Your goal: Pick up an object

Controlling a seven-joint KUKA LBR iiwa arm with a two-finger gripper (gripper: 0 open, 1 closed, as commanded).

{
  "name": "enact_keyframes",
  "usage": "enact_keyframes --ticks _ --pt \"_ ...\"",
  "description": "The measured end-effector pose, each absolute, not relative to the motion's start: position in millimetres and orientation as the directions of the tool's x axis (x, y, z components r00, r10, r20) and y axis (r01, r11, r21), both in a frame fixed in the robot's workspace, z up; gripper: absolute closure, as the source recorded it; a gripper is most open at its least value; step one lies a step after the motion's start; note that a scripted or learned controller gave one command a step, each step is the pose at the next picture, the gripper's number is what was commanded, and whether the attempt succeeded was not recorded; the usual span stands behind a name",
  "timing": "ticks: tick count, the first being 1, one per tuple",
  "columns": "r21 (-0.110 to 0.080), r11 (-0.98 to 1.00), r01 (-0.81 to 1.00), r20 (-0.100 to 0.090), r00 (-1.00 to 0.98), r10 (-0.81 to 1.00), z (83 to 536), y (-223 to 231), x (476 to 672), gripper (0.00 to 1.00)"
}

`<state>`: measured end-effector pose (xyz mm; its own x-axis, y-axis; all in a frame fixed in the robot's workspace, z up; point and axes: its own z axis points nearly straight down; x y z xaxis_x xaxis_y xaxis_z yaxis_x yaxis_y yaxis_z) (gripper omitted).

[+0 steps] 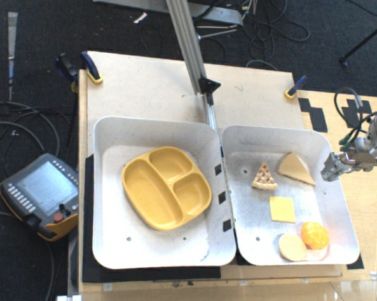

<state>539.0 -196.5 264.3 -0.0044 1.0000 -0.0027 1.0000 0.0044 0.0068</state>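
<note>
A: Why is the grey two-finger gripper (335, 167) at the right white bin's (240, 143) rim?

B: Probably approaching the tan wedge-shaped piece (296, 167) just beside it. Its grip state I cannot tell.

Nothing here can be read — no words, brands or numbers stand legibly on anything. The handheld pendant (40, 195) on the floor has a lit screen and rows of keys, but whatever is printed there is too small and blurred to make out. Black square patches (313, 114) mark the bench's far right corner — shapes, not letters.
</note>
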Motion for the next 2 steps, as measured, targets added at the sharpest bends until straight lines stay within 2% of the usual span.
enact_keyframes --ticks 2 --pt "0.000 0.008 1.000 0.002 -0.008 1.000 255 -101 531.1 1.00"
